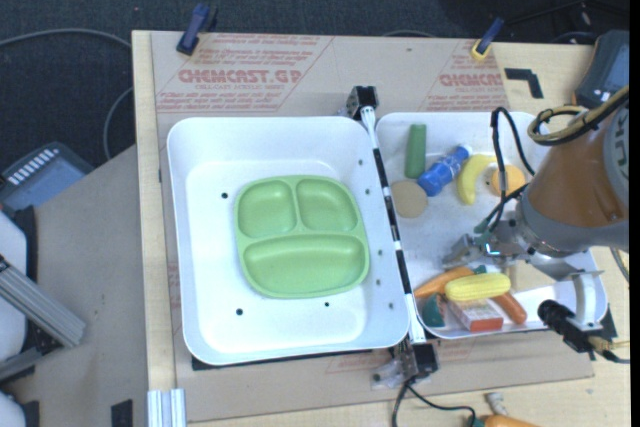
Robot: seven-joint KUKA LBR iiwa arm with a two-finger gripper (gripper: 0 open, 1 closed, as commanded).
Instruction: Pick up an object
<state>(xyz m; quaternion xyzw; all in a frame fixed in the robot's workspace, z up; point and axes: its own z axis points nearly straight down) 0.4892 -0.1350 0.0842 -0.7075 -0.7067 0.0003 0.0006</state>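
Observation:
The right bin (pixel 440 130) holds several toy foods. A green cucumber (pixel 415 150), a blue bottle (pixel 443 171), a yellow banana (pixel 470 178) and a tan disc (pixel 408 199) lie in its far half. At its near edge lie an orange carrot (pixel 438 282), a yellow corn cob (pixel 478 288) and a red and white box (pixel 482 317). My gripper (pixel 482 251) hangs low over the middle of this bin, just above the corn and carrot. The arm's wrist hides part of the bin's right side.
The left bin (pixel 200 215) holds a green divided plate (pixel 301 236). A black divider clip (pixel 362 99) sits between the bins at the far side. Cables loop around the arm's orange band (pixel 575 185). A teal item (pixel 430 313) peeks out by the box.

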